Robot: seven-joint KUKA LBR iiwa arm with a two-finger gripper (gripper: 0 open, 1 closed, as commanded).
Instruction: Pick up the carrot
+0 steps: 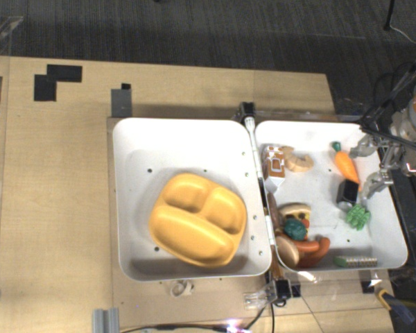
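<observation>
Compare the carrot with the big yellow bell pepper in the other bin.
The carrot is orange with a green tip; the pepper is yellow all over. The carrot is slim and tapered; the pepper is broad, lobed and far larger. The carrot lies among several small items in the right bin, near the tool; the pepper sits in the left bin. Both look like toy produce.

You see 2 smooth white plastic bins (pixel 135 207) with a soft sheen on a matt, pale wooden bench (pixel 55 200). In the left bin the big yellow bread-shaped toy (pixel 197 219) looks glossy plastic. Right of it, the carrot (pixel 346 165) is smooth orange plastic. Beside the carrot, the pincer (pixel 378 168) shows bare silvery metal.
</observation>
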